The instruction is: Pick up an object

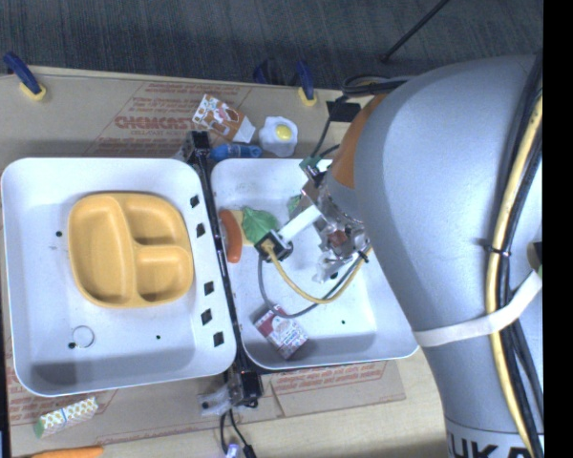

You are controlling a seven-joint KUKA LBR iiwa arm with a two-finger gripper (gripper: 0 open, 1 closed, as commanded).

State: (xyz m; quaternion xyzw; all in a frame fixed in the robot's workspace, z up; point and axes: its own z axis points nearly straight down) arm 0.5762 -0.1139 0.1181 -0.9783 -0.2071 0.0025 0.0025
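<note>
Red carton (282, 332) lying low in the right bin (363, 346). Farther up, end effector (336, 251) hovering mid-bin, grip state impossible to tell. Beyond, orange sausage (231, 235) and, perhaps, green leaf toy (258, 222). Approach step; next, descend squarely onto one object.

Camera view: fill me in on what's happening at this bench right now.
A grey KUKA arm reaches in over the right bin, its gripper low inside the bin, near the middle. Nothing can be made out between its fingers. To the gripper's left lie an orange hot-dog-shaped toy and a green item, and a small red-and-white carton lies near the front wall. The left bin holds a yellow divided tray, untouched.
</note>
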